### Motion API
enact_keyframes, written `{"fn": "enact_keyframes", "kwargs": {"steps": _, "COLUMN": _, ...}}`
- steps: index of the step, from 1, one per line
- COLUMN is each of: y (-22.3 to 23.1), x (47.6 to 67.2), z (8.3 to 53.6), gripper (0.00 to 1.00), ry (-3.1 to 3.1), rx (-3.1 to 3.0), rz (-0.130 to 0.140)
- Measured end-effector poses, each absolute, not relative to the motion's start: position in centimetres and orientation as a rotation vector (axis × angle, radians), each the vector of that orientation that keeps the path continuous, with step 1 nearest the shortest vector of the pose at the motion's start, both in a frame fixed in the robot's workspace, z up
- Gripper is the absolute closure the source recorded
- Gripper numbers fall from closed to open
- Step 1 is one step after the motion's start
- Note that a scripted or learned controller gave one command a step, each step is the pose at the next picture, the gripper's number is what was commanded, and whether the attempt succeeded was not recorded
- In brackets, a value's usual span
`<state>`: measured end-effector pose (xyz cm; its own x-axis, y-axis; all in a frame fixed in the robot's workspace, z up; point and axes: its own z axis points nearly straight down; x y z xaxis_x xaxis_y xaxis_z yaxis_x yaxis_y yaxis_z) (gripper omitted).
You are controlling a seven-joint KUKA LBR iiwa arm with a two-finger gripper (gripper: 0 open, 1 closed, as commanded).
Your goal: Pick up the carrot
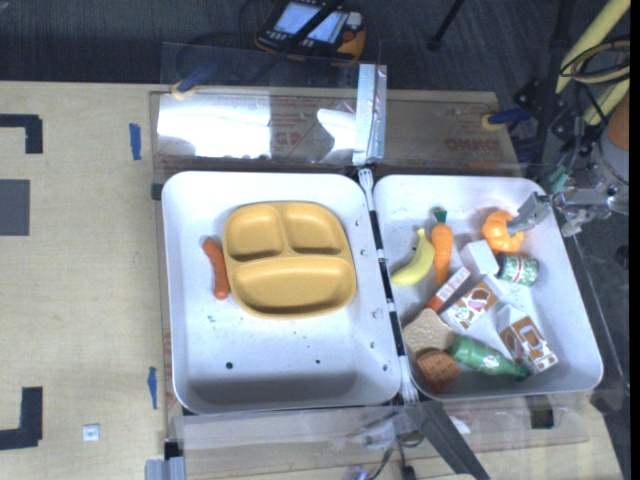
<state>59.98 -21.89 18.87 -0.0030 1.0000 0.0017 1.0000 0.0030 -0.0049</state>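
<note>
Your carrot (441, 241) sits in right bin (585, 298), upper-left part, long axis near vertical, green top toward far wall, tip toward you. Banana (417, 260) just left of it, touching or nearly. Gripper (560, 200) hangs at bin's far-right rim, well apart from carrot. Fingers: can't tell, too blurry. Yellow divided plate (289, 257) in left bin (190, 298).

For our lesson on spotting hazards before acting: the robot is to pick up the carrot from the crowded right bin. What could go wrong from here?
1. The carrot lies close beside the banana, so the hand, now at the bin's right rim, might nudge or grab the banana instead.
2. The carrot's lower end sits against a small carton; lifting could drag or tip it.
3. The orange lies between hand and carrot, so a low approach might knock it.
</note>
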Motion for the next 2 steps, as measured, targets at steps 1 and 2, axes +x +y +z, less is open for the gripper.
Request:
{"fn": "enact_keyframes", "kwargs": {"steps": 1, "y": -21.94, "x": 61.91, "z": 14.24, "gripper": 0.0, "ry": -2.152, "rx": -2.308, "rz": -0.017}}
{"fn": "enact_keyframes", "kwargs": {"steps": 2, "y": -21.61, "x": 62.42, "z": 14.01, "gripper": 0.0, "ry": -2.013, "rx": -2.441, "rz": -0.032}}
